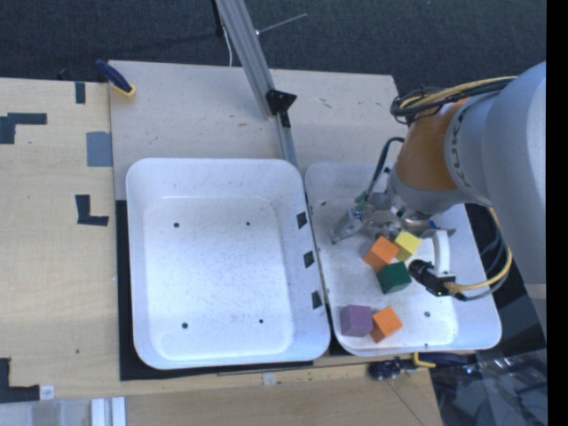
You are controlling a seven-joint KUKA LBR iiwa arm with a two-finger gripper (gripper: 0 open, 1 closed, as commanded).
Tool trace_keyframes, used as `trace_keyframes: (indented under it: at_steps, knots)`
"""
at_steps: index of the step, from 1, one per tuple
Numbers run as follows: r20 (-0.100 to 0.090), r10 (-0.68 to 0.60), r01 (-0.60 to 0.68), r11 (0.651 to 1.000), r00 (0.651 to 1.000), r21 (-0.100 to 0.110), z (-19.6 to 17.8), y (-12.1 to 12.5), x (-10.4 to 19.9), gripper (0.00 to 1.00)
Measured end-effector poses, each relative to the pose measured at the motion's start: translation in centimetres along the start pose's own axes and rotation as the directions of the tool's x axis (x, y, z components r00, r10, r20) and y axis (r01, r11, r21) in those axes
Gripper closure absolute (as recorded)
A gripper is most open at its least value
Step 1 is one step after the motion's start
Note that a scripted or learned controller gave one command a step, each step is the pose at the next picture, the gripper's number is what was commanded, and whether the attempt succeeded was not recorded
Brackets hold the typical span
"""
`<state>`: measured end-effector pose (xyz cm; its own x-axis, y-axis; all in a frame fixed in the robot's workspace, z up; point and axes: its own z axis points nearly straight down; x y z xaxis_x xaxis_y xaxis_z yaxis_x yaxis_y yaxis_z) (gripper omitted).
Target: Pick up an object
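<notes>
The grey arm comes in from the right edge of the frame and bends down over the right-hand bin, its orange band sitting just above the wrist. The tool hangs low over the upper part of that bin, with metal parts pointing toward the frame's left, close to the bin's floor. Whether it is open or closed cannot be told from this angle, and nothing can be seen gripped in it. Yellow and black cables loop off the wrist across the bin's right side.

Two shallow white bins with rounded corners lie side by side on the pale wooden surface. The left bin is matt, lightly speckled, with a few small dark dots on its floor.

Five small blocks lie in the right bin, all looking like plain, soft-edged cubes. Three sit bunched together just right of the tool and below the wrist: one orange block, one yellow block touching it on the right, and one dark green block just beneath them. Nearer the bottom edge of the bin, one purple block rests beside a second orange block, the two touching or nearly so.

A slim grey metal rail slants down from the top of the frame to the bins' meeting edge.
</notes>
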<state>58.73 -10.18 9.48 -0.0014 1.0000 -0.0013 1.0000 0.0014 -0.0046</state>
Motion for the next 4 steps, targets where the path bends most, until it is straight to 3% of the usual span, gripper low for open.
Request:
trace_keyframes:
  at_steps: [1, 3, 4]
  knots:
    - [-0.003, -0.001, 0.001, 1.0, 1.0, -0.001, -1.2, 0.1, 0.1, 1.0]
    - [0.0, -0.001, 0.001, 1.0, 1.0, -0.011, -13.4, 0.9, -0.1, 1.0]
    - [-0.001, 0.0, 0.0, 1.0, 1.0, -0.006, -15.6, 1.0, 0.0, 1.0]
